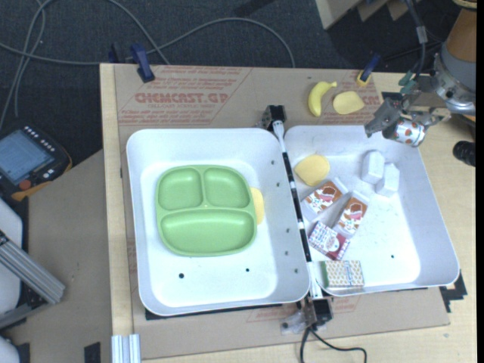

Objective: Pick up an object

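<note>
Held object: small white item with red markings [409, 133], seen pinched at the gripper [398, 127], above the far right corner of the right bin [423, 225]; identity cannot be told.
Look: rounded, pale, red spots or print; partly hidden by the fingers, so shape is unclear.
Gripper: pressed together on the small item; the grip appears shallow.
Risk: item could be dropped if only an edge is pinched; judged likely given how little of it is covered.
Risk 2: a fall could land outside the bin rim onto the bench [227, 89], since the gripper is hanging near the corner.
Nearby in bin: two white blocks [378, 171], yellow lump [311, 169], three red-and-white cartons [336, 214], patterned box [344, 274].
Left bin [144, 271]: green divided tray [206, 210] is held, with a yellow piece [258, 206] at its right edge.
Bench, beyond bins: toy banana [320, 97] and yellow slice [348, 102].
</note>
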Controlling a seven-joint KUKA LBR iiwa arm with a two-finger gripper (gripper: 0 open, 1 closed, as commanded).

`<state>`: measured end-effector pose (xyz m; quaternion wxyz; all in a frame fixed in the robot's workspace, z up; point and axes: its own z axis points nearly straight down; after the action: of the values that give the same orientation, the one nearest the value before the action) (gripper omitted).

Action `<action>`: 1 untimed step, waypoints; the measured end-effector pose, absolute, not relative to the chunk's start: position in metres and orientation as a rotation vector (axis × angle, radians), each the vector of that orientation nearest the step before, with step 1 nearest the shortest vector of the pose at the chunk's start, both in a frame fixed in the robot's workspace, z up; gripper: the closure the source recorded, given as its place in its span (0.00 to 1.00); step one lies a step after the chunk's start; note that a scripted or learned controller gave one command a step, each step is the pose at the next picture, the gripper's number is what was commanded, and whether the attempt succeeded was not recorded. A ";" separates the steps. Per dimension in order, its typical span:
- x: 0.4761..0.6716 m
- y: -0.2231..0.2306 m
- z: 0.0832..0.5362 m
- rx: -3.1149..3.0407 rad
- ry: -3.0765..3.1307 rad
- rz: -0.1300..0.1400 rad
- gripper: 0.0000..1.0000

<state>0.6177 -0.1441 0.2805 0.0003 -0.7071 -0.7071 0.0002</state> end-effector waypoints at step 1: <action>0.590 -0.168 0.131 -2.221 -2.219 0.002 0.00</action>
<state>0.5904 -0.1676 0.1305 0.0008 -0.7074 -0.7068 0.0005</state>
